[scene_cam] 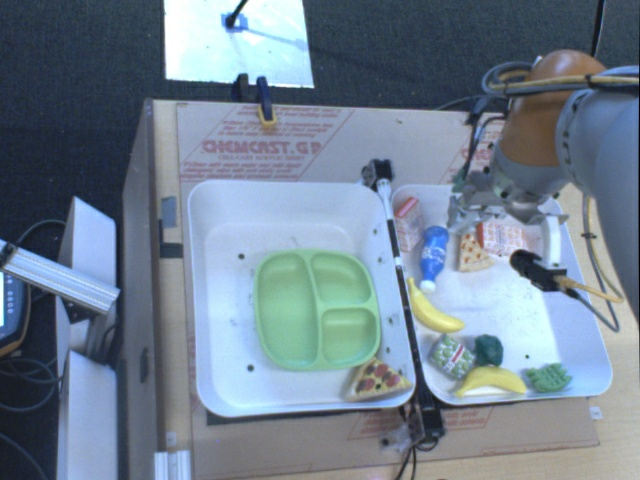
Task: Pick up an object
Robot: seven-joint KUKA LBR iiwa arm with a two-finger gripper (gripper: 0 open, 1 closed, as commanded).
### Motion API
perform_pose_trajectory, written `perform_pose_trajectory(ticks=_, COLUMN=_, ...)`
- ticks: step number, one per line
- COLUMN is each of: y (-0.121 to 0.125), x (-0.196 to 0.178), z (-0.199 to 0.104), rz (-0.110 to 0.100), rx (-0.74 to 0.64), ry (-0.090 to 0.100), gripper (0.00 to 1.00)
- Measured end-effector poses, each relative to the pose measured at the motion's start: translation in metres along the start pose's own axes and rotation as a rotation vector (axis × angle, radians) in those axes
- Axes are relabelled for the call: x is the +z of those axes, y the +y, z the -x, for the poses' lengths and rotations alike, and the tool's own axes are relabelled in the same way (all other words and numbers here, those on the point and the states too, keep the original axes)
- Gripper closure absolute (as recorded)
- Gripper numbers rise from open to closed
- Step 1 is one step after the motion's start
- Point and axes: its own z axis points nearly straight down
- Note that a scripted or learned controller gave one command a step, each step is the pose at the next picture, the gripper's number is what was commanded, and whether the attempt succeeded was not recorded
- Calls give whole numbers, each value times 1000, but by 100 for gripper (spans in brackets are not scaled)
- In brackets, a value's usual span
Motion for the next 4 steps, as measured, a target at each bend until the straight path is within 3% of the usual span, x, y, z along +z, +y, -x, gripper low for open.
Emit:
perform_pose_trajectory(ticks=1, y=-13, x=-71, z=-60, rz=1, rx=0, ry=1, gripper=100)
perform_pose_trajectory(ticks=2, y=-14, x=-70, z=-59, rz=-2, rx=2, ry=0, gripper=0)
perform_pose_trajectory(ticks=3, y=8, x=-1, z=8, rz=-5, rx=5, ry=-1, gripper=0)
perform_pose_trajectory(ticks=4, y=-18, x=40, z=44, rz=1, rx=5, ry=-3, gripper=0)
